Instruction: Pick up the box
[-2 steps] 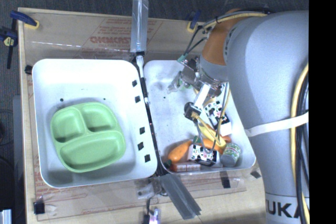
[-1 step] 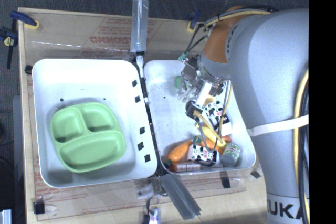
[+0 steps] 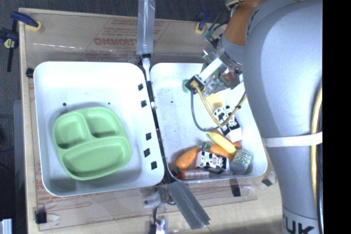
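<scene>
The grey arm's gripper (image 3: 215, 80) hangs over the right white bin (image 3: 170, 118), its grip impossible to make out; the black-and-white patterned box (image 3: 211, 161) lies near the bin's front edge beside an orange carrot-shaped toy (image 3: 186, 158).

The green 3-compartment plastic plate (image 3: 91, 141) lies in the left shallow white bin (image 3: 49, 76). In the right shallow white bin (image 3: 170, 96), the cow-patterned box (image 3: 211, 161) sits between an orange carrot (image 3: 186, 158) and a small can (image 3: 241, 160).
</scene>
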Robot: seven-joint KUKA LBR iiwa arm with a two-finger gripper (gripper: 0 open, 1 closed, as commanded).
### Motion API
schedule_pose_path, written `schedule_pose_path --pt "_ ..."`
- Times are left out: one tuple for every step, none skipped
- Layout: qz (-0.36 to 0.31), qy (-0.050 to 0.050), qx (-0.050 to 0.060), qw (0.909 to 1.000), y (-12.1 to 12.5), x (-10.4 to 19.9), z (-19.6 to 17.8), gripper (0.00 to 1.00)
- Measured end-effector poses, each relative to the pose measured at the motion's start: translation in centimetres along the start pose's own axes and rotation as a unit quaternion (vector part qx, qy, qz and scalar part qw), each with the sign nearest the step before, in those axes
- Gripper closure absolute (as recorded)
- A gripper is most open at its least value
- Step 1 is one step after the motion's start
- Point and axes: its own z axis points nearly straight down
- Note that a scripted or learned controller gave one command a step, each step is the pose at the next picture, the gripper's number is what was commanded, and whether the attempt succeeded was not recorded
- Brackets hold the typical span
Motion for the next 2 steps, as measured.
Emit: schedule_pose_path --pt "0.161 0.0 0.001 0.987 3.7 -2.0 -1.2 1.0" --pt "0.03 -0.001 0.001 0.9995 3.2 -6.9 2.2 1.0"
